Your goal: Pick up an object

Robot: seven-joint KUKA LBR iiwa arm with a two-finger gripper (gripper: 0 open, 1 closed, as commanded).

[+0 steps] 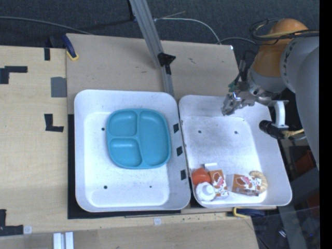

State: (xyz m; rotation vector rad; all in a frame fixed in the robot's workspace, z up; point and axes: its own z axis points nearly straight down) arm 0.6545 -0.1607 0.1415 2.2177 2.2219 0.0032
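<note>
The arm enters from the right of the camera view, its grey body and orange band lying above the upper right corner of the right bin. The wrist slants down and to the left, placing the gripper over the bin's upper rim, near its top edge and well apart from the contents below. Nothing is visible between its tips; whether the pincer is released or clenched cannot be determined at this resolution. The objects are grouped along the lower edge of the right bin. An orange item sits at the lower left, touching a white round item just below it. Beside these lies a small red-and-white packet, its long axis running roughly top to bottom, tilted slightly. To its right lies a second packet, brown and red with a pale pattern, its long axis running left to right along the bin's lower wall. The left bin holds a blue divided plate, lying flat in the upper middle.
</note>
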